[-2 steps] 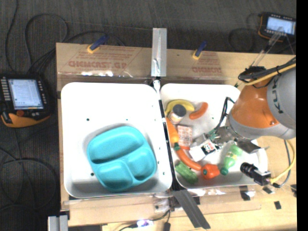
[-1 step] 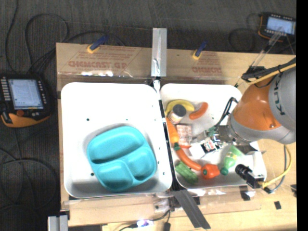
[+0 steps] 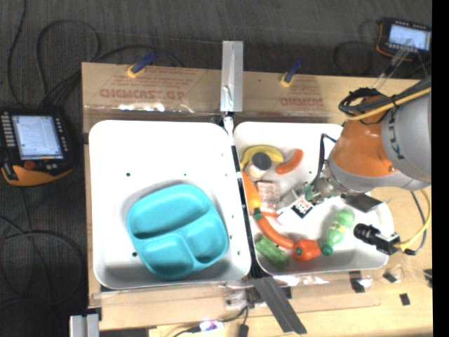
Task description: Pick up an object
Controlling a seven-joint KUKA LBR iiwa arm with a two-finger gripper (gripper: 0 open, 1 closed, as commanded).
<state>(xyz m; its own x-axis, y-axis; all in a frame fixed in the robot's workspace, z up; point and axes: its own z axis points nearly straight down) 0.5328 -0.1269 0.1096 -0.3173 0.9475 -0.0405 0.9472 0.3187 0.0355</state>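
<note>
Hovering low in the right bin [image 3: 365, 262], jaws [image 3: 309, 196] too hidden to read. Crowded pile [image 3: 270, 209] just beside; could nudge toys or clamp two together.

Blue divided tray [image 3: 177, 229] in left bin [image 3: 112, 146], toy food heaped in right bin [image 3: 365, 258], end effector [image 3: 309, 196] above it
</note>
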